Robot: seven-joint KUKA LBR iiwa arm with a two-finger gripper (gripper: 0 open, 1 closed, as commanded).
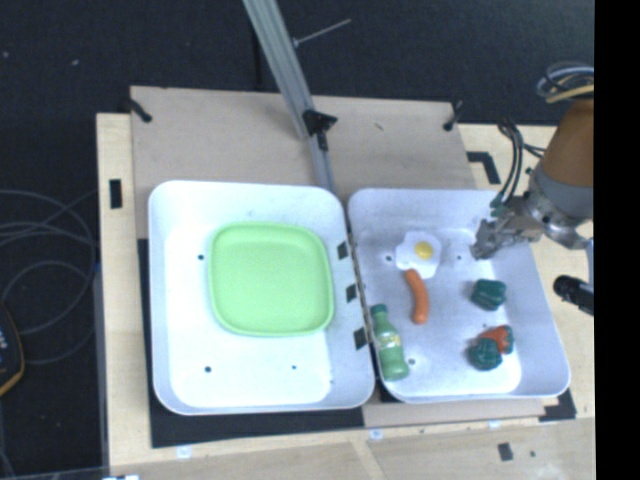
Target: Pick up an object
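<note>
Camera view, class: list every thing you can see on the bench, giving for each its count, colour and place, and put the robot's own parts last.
bins: 2, white, side by side on the bench; left bin, right bin
plate: 1, light green, middle of the left bin
fried egg: 1, white with yellow yolk, upper middle of the right bin
sausage: 1, orange, just below the fried egg
bottle: 1, green, along the right bin's left wall
green piece: 1, dark green, right part of the right bin
green and red piece: 1, lower right of the right bin
arm: 1, grey with orange band, right edge
hand: 1, grey, over the right bin's upper right
</note>
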